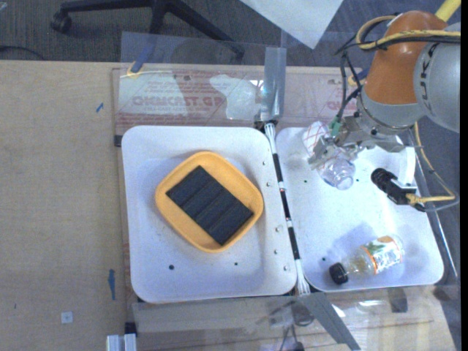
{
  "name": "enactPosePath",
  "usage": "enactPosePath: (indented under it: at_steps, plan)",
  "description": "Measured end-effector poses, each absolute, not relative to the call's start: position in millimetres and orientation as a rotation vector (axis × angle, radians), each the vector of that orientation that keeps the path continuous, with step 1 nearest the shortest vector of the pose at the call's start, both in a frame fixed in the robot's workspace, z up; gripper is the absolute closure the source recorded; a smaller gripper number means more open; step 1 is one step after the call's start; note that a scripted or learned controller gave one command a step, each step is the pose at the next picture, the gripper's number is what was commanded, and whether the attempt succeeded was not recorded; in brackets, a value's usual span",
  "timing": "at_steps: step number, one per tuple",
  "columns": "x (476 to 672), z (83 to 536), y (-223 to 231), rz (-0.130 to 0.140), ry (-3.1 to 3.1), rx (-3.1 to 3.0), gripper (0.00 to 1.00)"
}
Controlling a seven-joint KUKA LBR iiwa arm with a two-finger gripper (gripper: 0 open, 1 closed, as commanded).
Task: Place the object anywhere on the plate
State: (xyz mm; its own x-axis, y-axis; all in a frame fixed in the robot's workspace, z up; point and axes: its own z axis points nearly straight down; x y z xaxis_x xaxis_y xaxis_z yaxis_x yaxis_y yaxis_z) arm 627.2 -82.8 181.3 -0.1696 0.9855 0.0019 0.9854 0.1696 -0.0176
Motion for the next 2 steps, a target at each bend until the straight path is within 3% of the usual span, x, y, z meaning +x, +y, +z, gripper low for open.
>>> enactPosePath:
  at_steps: [1, 2]
  plan:
    - [628.6, 179.9, -30.6, 0.049, -2.379, -2.024, 1.0]
    - [616.3, 241.8, 8.8, 0.0, -2.288, -2.156, 1.0]
